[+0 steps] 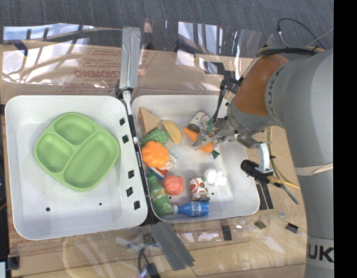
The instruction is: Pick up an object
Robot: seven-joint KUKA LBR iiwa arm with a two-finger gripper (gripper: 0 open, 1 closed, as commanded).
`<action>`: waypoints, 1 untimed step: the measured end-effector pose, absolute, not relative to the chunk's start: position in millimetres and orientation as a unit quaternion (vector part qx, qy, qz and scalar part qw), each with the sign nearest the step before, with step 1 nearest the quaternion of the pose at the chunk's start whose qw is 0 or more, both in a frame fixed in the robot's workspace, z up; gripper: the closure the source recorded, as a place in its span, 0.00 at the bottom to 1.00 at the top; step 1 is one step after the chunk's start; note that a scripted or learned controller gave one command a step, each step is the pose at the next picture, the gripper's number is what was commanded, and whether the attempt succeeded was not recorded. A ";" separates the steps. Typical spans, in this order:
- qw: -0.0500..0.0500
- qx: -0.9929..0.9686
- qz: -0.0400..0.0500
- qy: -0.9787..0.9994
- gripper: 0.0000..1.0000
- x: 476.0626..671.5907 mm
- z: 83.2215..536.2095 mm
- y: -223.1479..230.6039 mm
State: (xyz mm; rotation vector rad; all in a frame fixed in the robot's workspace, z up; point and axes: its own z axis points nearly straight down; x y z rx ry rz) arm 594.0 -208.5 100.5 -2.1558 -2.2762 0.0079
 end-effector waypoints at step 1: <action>-0.001 -0.704 0.000 -0.710 1.00 635.7 203.2 -210.7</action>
